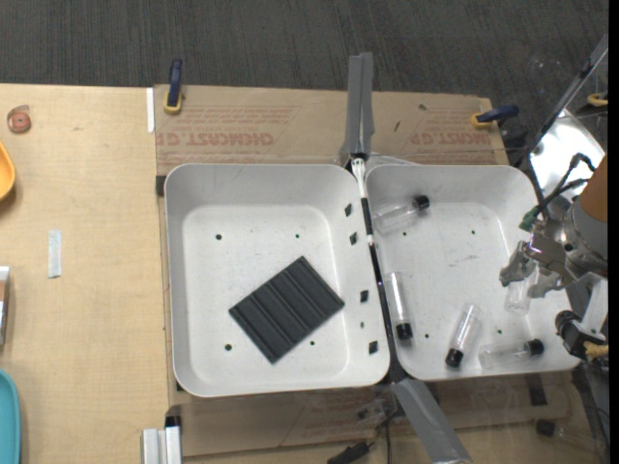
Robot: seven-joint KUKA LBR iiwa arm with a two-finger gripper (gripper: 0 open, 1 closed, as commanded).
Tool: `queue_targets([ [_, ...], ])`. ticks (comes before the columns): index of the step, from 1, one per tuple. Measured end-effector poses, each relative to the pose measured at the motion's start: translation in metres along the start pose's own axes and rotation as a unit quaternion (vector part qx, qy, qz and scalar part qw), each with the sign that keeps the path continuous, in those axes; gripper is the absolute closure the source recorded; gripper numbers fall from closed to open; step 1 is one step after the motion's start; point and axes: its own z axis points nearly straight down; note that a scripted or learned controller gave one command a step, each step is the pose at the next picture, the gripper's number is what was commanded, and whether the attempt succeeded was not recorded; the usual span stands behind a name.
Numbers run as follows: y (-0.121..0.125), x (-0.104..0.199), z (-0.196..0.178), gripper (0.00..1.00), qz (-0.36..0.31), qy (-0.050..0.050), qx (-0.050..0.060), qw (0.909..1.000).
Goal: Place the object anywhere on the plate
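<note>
The worktop [77,162] carries two shallow white bins side by side. The left bin [184,356] holds a dark ribbed plate [286,308], a flat rectangle lying turned so that its long axis runs from about eight o'clock up to two o'clock. The right bin [445,187] holds several clear tubes with black caps: one near the top at about eleven o'clock of that bin [401,213], one lying along the left wall [397,305], one tilted near the bottom middle [461,334], and one lying flat near the bottom right corner [508,353]. The arm comes in at the right bin's three o'clock side, and its hand [522,276] hangs over the bin's right part; something pale and clear seems to sit at its tip, but whether the hand is apart, together or clamped on a tube cannot be told from this slant. What the coming move turns on, as I judge it, is that the plate lies toward nine o'clock from the hand, across the wall between the bins, well apart from it. The nearest loose tube is the one at about six o'clock from the hand, its long axis running roughly nine to three.
</note>
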Motion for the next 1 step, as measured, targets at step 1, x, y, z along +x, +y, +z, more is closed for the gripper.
queue_targets([
  [1,-0.0326,0.0471,-0.0251,1.00,-0.048,0.000,0.000,0.9988],
])
